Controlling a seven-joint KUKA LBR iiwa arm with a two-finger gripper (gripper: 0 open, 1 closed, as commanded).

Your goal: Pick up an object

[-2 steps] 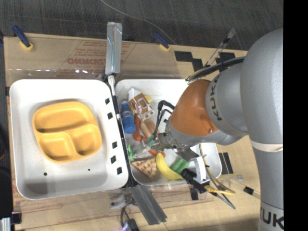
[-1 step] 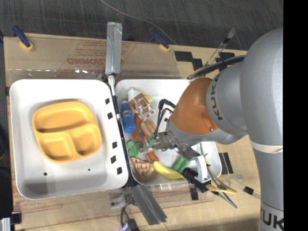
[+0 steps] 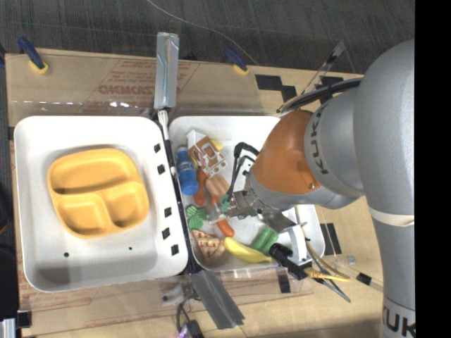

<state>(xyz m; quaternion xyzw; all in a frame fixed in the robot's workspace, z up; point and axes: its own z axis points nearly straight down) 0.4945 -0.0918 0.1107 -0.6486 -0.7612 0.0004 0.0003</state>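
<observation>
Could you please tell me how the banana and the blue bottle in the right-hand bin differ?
The banana is yellow; the blue bottle is blue with a lighter cap. The banana is curved and lies near the bin's front edge, while the bottle is straight and lies along the left wall. Both rest in the right bin, apart from each other.

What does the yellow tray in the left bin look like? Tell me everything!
The yellow tray looks like smooth plastic with rounded corners. It has three hollows: one long one across the top and two smaller ones below. It lies flat, a bit tilted, in the left white bin. Nothing sits in it.
</observation>
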